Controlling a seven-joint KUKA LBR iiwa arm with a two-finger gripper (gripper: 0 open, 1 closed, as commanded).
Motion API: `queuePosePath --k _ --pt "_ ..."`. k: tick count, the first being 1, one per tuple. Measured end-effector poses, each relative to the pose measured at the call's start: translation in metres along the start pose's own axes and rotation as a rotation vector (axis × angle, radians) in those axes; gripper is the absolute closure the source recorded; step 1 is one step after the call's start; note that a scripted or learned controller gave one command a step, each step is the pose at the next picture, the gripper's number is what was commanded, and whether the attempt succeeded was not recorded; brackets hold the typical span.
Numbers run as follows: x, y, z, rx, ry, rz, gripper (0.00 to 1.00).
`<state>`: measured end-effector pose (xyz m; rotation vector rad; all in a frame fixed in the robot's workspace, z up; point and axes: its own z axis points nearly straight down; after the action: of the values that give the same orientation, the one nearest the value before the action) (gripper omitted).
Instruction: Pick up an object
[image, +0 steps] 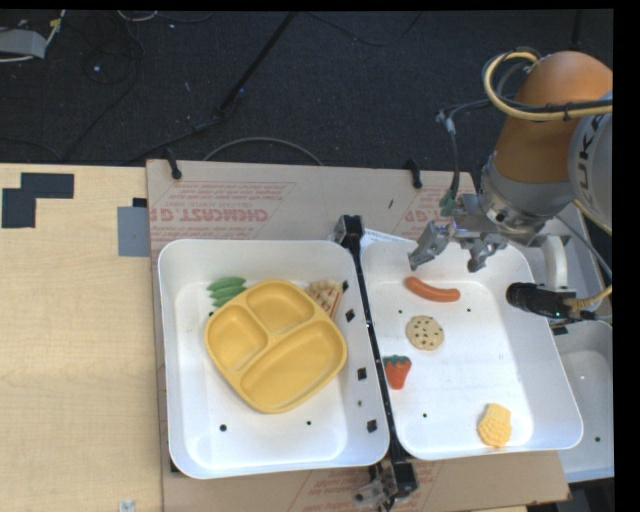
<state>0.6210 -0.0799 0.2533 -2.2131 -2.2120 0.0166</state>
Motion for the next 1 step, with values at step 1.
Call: queuePosePath --k 1 --pt "0.0000 0.0019 -0.0080 -0.013 -0.001 -0.001 0.00"
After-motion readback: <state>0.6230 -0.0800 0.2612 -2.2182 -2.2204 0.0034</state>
